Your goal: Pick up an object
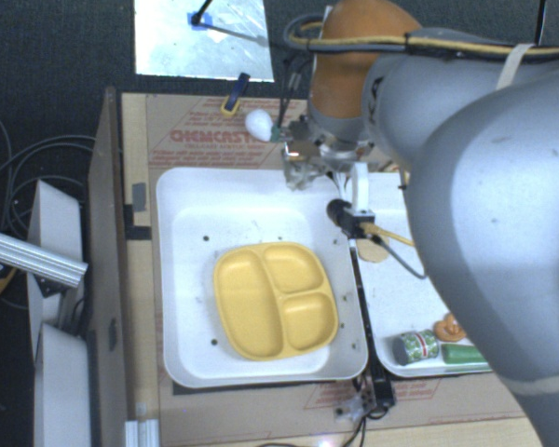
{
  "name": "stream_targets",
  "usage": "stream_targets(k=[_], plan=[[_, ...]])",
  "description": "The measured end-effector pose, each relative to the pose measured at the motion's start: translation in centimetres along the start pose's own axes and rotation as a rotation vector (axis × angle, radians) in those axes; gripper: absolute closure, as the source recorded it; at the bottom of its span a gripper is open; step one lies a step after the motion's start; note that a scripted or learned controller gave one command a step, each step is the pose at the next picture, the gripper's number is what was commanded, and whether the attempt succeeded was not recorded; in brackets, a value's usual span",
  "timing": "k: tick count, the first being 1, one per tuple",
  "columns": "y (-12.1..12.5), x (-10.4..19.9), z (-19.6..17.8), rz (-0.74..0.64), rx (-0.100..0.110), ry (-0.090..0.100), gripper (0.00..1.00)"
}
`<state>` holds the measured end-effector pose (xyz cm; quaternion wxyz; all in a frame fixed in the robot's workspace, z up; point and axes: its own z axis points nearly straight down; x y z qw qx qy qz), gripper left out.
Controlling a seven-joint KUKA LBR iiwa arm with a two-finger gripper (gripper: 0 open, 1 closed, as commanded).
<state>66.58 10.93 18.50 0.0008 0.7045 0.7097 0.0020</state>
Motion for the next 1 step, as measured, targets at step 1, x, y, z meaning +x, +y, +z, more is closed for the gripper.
stream_targets(k=[1], plan=[[-7.34, 4.56, -0.19, 0.001, 0.007, -0.001, 1.0]])
